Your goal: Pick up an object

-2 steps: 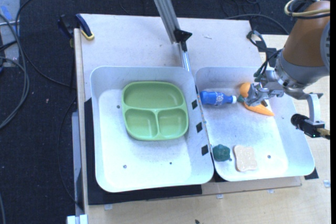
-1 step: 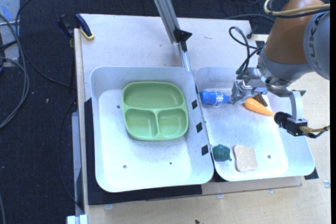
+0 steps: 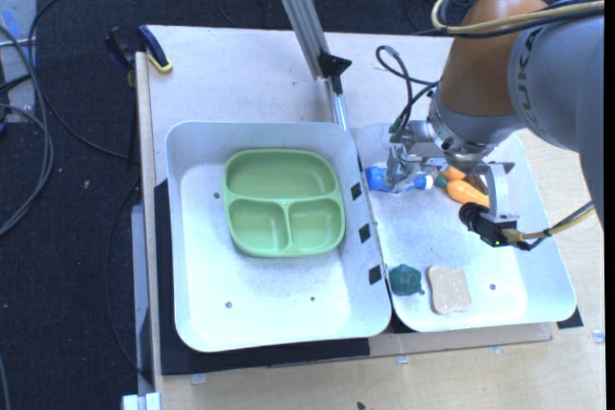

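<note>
From my feed I see the arm (image 3: 519, 62) reaching in from the right, its orange band above the wrist, with the gripper (image 3: 411, 170) lowered over the far left part of the right bin (image 3: 538, 288). How the gripper is set I cannot tell — the wrist hardware and cables crowd that spot, so I cannot say whether it has hold of anything. Just beside it, near the wall shared by the two bins, lies a small blue object (image 3: 376, 177), and a white-and-blue piece sits close under the gripper, too small for me to name. An orange carrot-shaped toy (image 3: 464, 190) lies just to the right of the gripper, partly under the wrist. Toward the near edge of that bin, well apart from the gripper, a dark green lumpy object (image 3: 405, 279) rests beside a tan, bread-like piece (image 3: 449, 290), the two nearly touching. In the left bin (image 3: 207, 312) a light green divided plate (image 3: 284, 203) lies flat, one large compartment on its far side and two smaller ones nearer me. Both bins sit on the pale tabletop (image 3: 231, 62), and a grey metal pole (image 3: 298, 0) slants in from the top — its lower end comes down near the far junction of the bins.
</note>
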You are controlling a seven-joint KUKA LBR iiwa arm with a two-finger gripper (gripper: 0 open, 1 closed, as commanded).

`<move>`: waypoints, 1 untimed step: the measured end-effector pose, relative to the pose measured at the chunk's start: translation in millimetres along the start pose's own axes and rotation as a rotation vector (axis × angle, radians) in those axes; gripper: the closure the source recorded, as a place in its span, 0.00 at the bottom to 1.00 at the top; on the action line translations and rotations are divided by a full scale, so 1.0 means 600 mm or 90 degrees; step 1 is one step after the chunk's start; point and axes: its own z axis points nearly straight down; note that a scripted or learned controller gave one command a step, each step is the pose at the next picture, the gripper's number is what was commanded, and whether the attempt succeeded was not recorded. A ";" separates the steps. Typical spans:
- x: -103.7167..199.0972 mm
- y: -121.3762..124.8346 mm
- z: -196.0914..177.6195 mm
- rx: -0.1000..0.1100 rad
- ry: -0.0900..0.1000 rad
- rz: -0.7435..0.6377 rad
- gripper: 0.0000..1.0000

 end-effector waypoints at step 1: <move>0.081 0.000 -0.002 0.000 0.000 0.000 1.00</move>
